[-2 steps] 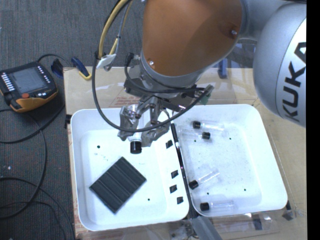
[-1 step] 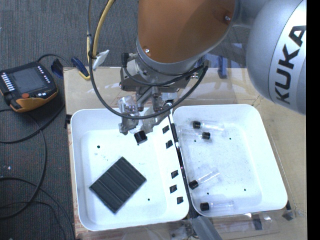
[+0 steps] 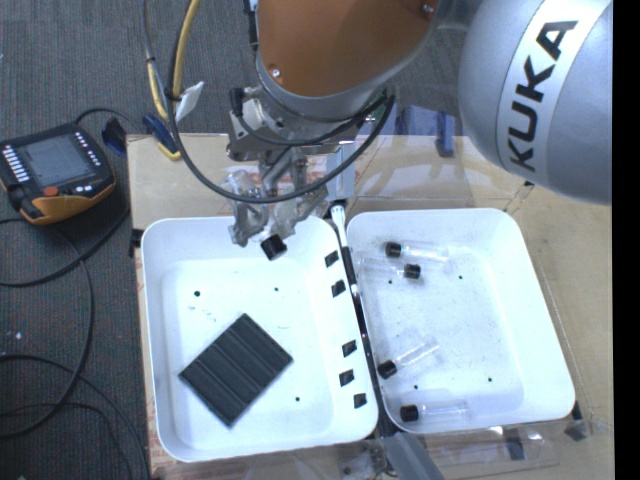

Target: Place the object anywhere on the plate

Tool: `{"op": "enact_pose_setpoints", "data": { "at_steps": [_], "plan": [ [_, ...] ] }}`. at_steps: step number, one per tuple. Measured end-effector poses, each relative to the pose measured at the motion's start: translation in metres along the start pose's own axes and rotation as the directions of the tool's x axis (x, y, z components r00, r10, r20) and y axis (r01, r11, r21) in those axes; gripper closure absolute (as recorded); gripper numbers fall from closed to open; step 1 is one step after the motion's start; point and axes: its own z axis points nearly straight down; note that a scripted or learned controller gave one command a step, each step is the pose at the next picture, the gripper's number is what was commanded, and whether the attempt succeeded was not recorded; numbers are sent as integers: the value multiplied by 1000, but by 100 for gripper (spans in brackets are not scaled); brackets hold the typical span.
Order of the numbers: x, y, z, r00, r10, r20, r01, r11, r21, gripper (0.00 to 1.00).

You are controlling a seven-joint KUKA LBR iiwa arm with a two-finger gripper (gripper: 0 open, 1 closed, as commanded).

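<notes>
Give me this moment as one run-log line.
gripper: over left bin back edge | plate: dark, ribbed, front of left bin, bare | tubes: right bin

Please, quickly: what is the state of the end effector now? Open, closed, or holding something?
End effector: above the far edge of the left bin; open or closed cannot be told, and nothing is seen held.
</notes>
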Motion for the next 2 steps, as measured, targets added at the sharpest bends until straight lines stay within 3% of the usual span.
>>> {"op": "enact_pose_setpoints", "data": {
  "at_steps": [1,2],
  "plan": [
    [-5,-13,-11,898,-440,1,440,898,0,100],
    [11,-73,-11,711,-703,3,703,711,0,100]
  ]
}}
